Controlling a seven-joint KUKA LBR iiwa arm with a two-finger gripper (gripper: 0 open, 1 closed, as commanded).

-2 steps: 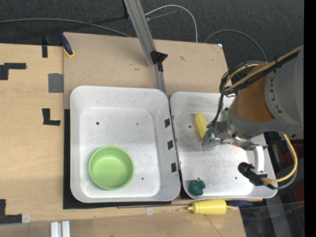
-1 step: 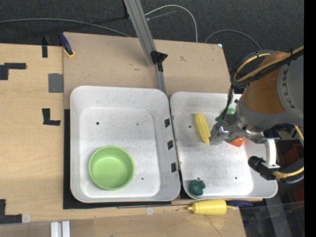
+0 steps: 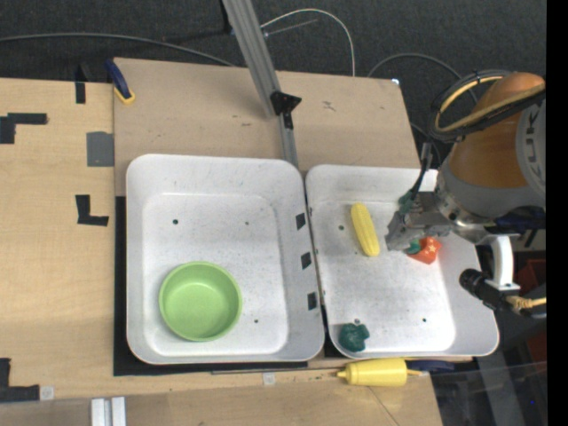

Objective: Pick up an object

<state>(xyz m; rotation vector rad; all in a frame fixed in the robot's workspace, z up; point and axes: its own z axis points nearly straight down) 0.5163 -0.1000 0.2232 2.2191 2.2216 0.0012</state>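
Hovering low over the right bin (image 3: pixel 470 331), the claw (image 3: pixel 401 235) sits between two candidates, and nothing looks lifted yet. Whether it is spread or closed I cannot tell from this angle; the dark metal merges into one shape.

So the pick, as I judge it, is yet to be made. Everything in view rests on a bin floor or the desk (image 3: pixel 204 105), and I see nothing caught in the claw. What remains is the whole business: settle on one object, close on it, raise it.

Now the candidates. A yellow corn-shaped piece (image 3: pixel 364 228) lies just to the claw's left, long axis running up and down the view, close beside the claw but apparently apart from it. On the other side a small red-orange object (image 3: pixel 427 250) sits tight against the claw's lower right edge, partly tucked under the wrist, so contact is hard to judge. Either could be the target.

Further off, a small dark green item (image 3: pixel 354 335) rests at the bin's near left corner, well apart from the claw. A green bowl (image 3: pixel 201 301) sits in the left bin (image 3: pixel 146 185), far from the action, and a yellow bottle-like thing (image 3: pixel 376 373) lies outside on the desk edge.
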